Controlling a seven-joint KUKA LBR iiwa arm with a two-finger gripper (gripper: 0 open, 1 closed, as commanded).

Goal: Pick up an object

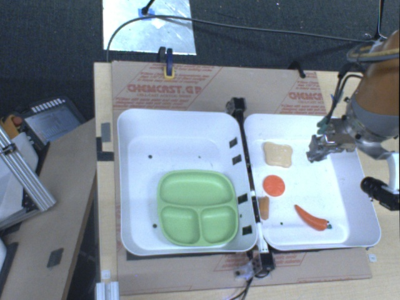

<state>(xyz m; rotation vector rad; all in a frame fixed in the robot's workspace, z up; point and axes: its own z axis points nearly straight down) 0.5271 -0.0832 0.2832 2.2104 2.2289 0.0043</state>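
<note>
**binwatcher:** So the right bin (350,233) is smooth white plastic, shallow with rounded corners, and it's got four bits in it. There's a pale beige slab (277,154) with soft edges toward the upper middle, a flat round orange-red disc (274,185) just below it, a small brown stub (264,207) tucked against the bin's left wall, and a long tapered orange carrot-looking thing (311,217) lower down.

**kuka_fan:** And the claw (317,147)?

**binwatcher:** Dark metal, hanging over the upper right part of that bin, right of the beige slab and apart from it. Can't tell if it's spread or pressed together, too murky.

**kuka_fan:** Left bin (134,167)?

**binwatcher:** Same white plastic, holding a glossy green divided plate (197,206) with three compartments. Both sit on a cardboard sheet (206,83) on the tabletop.
</note>
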